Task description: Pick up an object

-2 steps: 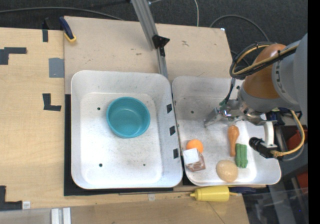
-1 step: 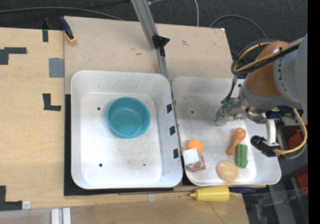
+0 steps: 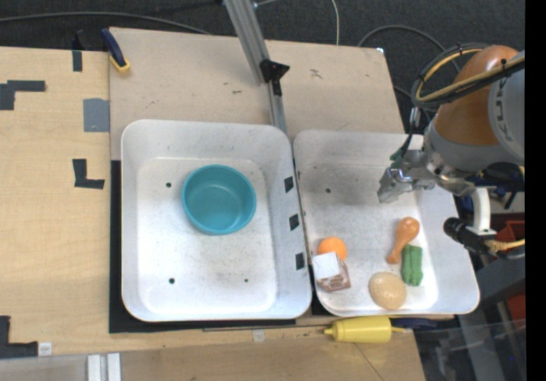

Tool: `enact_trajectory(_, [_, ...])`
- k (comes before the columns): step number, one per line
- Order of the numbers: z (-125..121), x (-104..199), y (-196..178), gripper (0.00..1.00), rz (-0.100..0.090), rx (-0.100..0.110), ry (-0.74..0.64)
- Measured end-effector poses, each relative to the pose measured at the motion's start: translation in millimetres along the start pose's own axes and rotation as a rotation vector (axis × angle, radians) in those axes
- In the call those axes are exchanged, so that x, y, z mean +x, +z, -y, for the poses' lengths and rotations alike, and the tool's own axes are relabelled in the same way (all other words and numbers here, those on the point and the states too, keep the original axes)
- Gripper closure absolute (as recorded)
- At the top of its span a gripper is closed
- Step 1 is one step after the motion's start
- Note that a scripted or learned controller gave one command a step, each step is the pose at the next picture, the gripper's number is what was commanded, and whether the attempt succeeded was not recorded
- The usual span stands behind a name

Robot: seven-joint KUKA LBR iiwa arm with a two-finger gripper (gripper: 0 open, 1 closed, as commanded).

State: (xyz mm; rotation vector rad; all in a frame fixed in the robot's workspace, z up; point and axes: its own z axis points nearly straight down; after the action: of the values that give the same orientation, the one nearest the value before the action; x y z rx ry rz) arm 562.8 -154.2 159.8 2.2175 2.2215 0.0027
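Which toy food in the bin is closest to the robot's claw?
The orange carrot-shaped toy, lying right below the gripper; the others sit further toward the bin's front edge.

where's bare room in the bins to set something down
Left bin: bare floor all around the teal bowl. Right bin: upper half free, left of the gripper. Crowded along its near edge: orange ball, small box, egg, green piece.

The grey arm (image 3: 499, 128) reached in from the right, its orange band (image 3: 478, 106) bulging above the wrist. It bent downward and leftward, ending in the gripper (image 3: 394, 187), which hung low with its metal fingertips pointing down. Cables looped around the wrist.
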Motion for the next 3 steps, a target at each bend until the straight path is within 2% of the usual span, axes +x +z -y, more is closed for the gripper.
enact_trajectory(2, [-3.6,5.0,-125.6,1.0,0.001,-0.003,-0.001])
enact_trajectory(3, [9.5,50.9,-106.1,1.0,-0.001,0.007,-0.002])
